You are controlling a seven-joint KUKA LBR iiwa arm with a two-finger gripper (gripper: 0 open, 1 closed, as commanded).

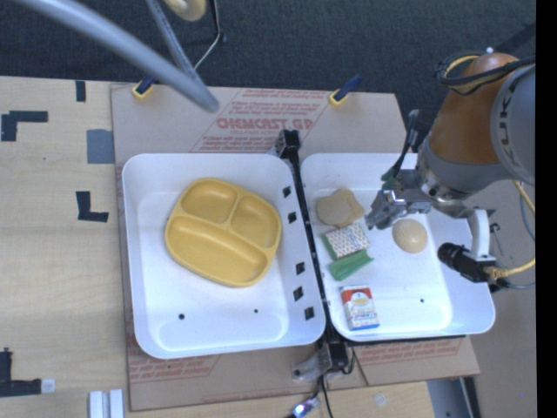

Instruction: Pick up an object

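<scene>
Hovering over the right bin, the gripper shows fingers slightly parted, holding nothing; just beside them rests a smooth, likely light, slippery egg-shaped object, best pinched across its middle.

Single fixed camera, mounted above bench, looking down at slant. Moderate distance: both bins fit whole in frame, left bin near centre, right bin toward right. Far bench edge and dark floor at top. Arm enters from right edge.
</scene>
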